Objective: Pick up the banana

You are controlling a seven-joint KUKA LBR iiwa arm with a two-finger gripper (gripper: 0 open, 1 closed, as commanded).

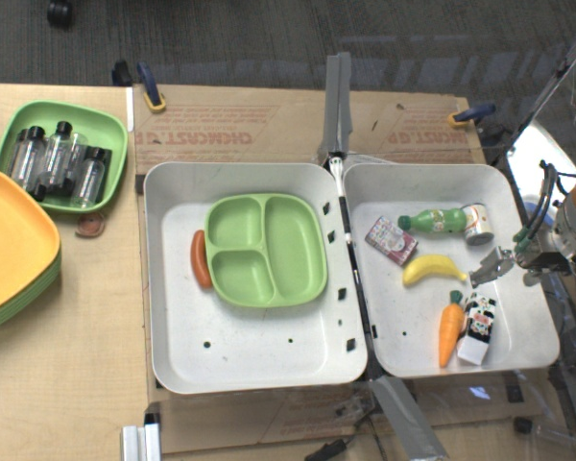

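We see the banana [434,270] lying left-right in the right bin [396,349], ends curving down; our hand [490,267], fingers slightly apart and holding nothing, sits just right

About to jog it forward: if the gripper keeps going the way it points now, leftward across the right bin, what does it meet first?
Most likely the banana. The gripper sits at its right end, pointing left. Height above the bin is unclear from this slanted view, so it might pass over it.
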